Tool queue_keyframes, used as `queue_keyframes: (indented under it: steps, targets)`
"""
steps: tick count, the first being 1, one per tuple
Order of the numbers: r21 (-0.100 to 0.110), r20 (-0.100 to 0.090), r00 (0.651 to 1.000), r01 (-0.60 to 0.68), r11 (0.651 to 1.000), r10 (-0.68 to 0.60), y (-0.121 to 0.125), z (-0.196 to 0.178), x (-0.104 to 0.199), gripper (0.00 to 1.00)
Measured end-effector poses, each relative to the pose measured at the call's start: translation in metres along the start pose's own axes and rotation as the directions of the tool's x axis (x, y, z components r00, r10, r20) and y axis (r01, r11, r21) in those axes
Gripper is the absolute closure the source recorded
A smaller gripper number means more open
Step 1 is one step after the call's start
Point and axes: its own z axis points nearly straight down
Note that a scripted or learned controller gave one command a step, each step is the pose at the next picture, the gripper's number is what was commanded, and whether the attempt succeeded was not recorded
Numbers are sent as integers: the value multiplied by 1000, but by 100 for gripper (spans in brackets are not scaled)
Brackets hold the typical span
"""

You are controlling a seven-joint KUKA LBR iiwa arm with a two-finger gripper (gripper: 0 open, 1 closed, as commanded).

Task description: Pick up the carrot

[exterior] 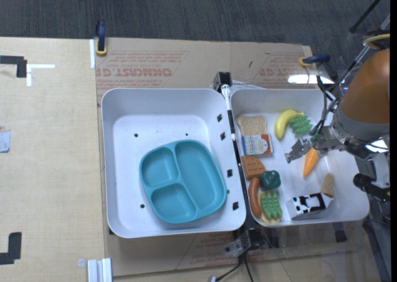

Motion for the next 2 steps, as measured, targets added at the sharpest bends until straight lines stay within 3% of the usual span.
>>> queue_keyframes:
  steps: [1,2]
  targets:
    - [2,-15,984,-179,984,179,-5,47,-53,0]
    - [0,-9,983,-185,983,185,-5,38,-55,100]
